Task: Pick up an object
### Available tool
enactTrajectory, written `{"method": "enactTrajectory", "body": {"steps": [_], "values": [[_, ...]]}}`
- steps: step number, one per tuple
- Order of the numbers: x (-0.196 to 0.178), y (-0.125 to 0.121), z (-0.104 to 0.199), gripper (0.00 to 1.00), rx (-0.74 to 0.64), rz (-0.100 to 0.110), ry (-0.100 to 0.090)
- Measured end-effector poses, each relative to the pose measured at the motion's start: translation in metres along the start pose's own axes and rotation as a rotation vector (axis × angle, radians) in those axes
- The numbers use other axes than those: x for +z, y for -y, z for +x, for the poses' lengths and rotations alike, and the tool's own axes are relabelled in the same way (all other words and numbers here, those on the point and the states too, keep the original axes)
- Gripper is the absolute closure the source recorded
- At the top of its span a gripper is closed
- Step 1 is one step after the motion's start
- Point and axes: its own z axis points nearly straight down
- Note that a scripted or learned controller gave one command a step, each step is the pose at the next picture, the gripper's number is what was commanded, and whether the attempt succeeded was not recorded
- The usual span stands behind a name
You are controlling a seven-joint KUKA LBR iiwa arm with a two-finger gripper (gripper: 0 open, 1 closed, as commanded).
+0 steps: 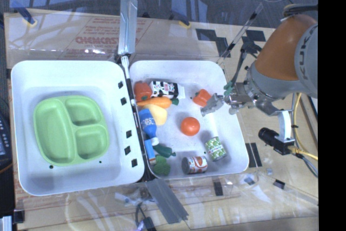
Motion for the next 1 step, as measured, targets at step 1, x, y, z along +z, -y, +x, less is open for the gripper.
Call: {"method": "enactTrajectory", "body": {"steps": [1], "values": [[0.1211, -0.0639, -0.0134, 0.00, 0.044, 0.003, 0.000]]}}
